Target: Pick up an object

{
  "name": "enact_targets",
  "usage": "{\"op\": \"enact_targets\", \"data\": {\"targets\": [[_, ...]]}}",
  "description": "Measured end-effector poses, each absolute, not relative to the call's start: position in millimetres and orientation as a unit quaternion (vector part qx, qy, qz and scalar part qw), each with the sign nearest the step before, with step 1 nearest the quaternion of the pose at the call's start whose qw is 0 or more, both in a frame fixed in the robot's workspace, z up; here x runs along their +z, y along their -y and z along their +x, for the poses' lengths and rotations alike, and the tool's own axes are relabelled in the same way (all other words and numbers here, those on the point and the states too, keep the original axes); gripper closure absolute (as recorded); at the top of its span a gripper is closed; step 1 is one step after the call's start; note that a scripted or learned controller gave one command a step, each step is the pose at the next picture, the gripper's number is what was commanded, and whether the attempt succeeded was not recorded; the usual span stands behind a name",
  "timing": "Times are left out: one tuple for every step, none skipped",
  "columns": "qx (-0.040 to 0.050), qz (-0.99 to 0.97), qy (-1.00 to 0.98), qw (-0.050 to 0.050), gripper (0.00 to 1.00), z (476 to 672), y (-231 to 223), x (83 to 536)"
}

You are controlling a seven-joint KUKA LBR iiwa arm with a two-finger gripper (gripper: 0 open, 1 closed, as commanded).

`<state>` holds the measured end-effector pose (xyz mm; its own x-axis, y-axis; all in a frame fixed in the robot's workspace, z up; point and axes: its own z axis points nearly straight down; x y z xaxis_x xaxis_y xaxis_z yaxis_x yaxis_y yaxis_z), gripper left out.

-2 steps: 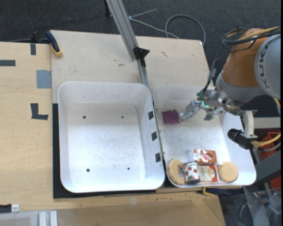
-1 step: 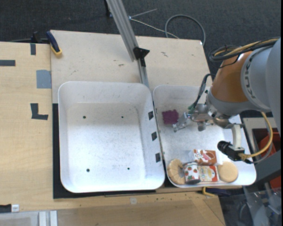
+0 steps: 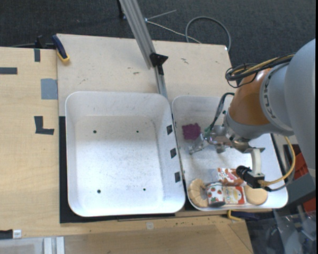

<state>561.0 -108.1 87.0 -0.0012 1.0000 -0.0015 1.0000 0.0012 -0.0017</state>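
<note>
At the near edge of the right bin [image 3: 278,197], around five o'clock in the view, lies a cluster of small things: a tan round piece [image 3: 197,191], a packet printed with strawberries [image 3: 218,193], a red-and-white packet [image 3: 230,176] just above it, and another tan round piece [image 3: 256,196] to their right. They touch or overlap one another and crowd the bin's near wall.

Farther in, near the bin's middle, the pincer [image 3: 197,144] hangs low, its metal tips pointing toward nine o'clock. I cannot tell whether it is parted or closed, and nothing is visibly between its tips. Just beyond it, at about twelve o'clock from the tips, sits a small purple object [image 3: 191,130], very near the pincer but seemingly untouched.

By my judgement the pick is not yet made; closing on a thing and lifting remain.

Room is tight: the purple object lies close to the wall shared with the left bin [image 3: 116,152]. The worktop [image 3: 21,115] stretches beyond.
</note>
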Motion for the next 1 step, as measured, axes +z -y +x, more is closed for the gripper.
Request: {"op": "enact_targets", "data": {"targets": [[0.0005,-0.706,0.708,0.001,1.0,561.3,106.9,98.8]]}}
